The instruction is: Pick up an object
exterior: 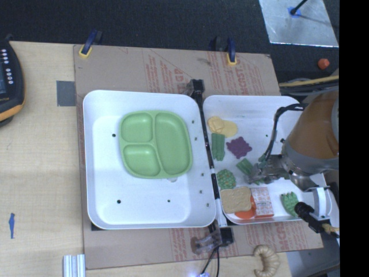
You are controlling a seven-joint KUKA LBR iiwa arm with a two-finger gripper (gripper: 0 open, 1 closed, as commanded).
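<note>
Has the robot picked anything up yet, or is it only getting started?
Nothing looks lifted yet. The green divided plate sits alone in the left bin. The toy foods, among them a purple piece, a yellow piece and a slice of bread, all lie in the right bin. The hand is low over that bin beside a small green piece. Gripping and lifting one item is still left.

Pale wood surface (40, 172), brown cardboard sheet (173, 65) laid across it with red printing. Yellow clamp (87, 44) and blue-yellow clamp (231, 52) pin cardboard's far edge. Grey tape patch (66, 93) left of cardboard. Dark carpeted floor (144, 10) beyond, pale sheet (297, 13) lying on it at far right. Black-orange pendant (8, 79) at left edge.
</note>
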